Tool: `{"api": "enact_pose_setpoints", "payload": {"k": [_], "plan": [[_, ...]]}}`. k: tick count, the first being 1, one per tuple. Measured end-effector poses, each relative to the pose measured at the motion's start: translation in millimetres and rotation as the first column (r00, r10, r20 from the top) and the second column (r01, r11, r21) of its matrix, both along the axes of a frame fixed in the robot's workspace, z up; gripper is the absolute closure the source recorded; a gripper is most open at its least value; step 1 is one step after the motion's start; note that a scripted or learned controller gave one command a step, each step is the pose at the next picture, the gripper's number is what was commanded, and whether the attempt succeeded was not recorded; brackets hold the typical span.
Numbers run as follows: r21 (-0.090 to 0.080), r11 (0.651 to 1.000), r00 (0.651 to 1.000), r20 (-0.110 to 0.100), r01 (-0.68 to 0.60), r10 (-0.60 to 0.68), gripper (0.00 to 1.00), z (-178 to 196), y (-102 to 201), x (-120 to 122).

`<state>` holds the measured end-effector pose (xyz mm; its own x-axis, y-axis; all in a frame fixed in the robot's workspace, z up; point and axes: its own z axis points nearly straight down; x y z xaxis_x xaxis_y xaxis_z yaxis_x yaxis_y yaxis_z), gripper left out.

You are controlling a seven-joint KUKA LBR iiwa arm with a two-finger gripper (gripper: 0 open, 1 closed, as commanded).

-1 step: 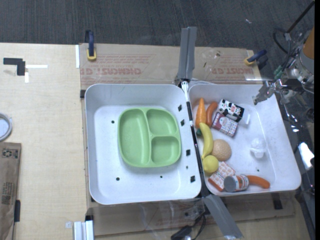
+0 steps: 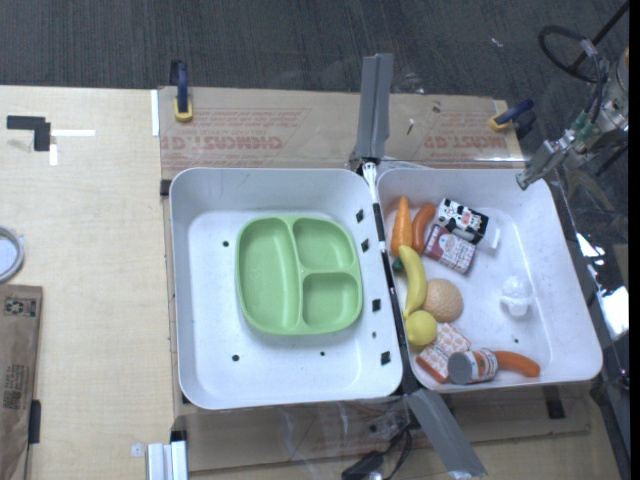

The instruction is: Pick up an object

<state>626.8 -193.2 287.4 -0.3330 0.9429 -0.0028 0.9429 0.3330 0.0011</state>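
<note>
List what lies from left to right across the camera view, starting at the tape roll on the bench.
Tape roll → green divided plate in the left bin → banana → milk carton → small white object.

On the table point(image 2: 90, 198), the left bin point(image 2: 190, 268) holds a divided plate point(image 2: 298, 273), and the right bin point(image 2: 560, 298) holds a banana point(image 2: 413, 280), carton point(image 2: 452, 238) and can point(image 2: 468, 364).
</note>
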Motion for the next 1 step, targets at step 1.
{"api": "enact_pose_setpoints", "payload": {"k": [1], "plan": [[0.0, 0.994, 0.994, -0.001, -0.108, 0.108, 0.0, 11.4, -14.9, -1.3]]}}
